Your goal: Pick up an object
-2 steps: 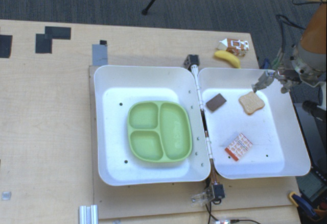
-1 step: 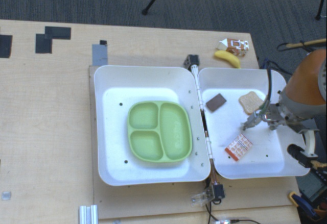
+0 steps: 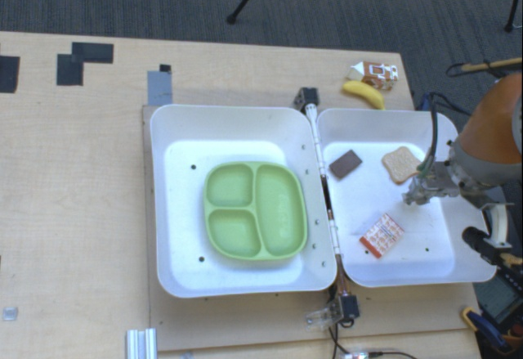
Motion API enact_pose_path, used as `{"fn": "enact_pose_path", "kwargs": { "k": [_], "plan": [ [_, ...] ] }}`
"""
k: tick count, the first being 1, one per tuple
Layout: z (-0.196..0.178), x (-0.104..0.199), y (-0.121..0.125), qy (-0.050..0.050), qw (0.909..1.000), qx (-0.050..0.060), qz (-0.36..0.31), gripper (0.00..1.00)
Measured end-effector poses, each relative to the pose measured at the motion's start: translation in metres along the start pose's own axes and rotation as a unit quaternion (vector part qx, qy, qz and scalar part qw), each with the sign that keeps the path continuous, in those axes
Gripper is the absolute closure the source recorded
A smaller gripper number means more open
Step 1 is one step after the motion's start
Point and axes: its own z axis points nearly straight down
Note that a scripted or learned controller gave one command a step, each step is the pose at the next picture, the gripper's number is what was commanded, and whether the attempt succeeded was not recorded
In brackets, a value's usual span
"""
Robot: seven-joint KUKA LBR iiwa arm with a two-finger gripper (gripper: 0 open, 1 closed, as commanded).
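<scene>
Right bin [image 3: 437, 263] holds a bread slice [image 3: 400, 163], brown block [image 3: 345, 163] and red packet [image 3: 382, 235]; left bin [image 3: 176, 210] a green tray [image 3: 255, 211].

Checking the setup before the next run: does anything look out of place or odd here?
Two things lie outside the bins: a banana and a small carton on the bench just behind the right bin. Inside that bin, the red-and-white packet lies askew. The green plate sits normally in the left bin.
</scene>
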Motion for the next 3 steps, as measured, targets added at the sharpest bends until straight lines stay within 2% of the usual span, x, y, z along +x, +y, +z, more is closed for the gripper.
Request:
{"fn": "enact_pose_path", "kwargs": {
  "k": [1,2,3],
  "plan": [
    [0.0,0.0,0.0,0.0,1.0,0.0,0.0,0.0],
    [0.01,0.054,-0.059,0.0,1.0,0.001,0.001,0.0],
    [-0.001,0.054,-0.057,0.0,1.0,-0.002,0.001,1.0]
  ]
}}
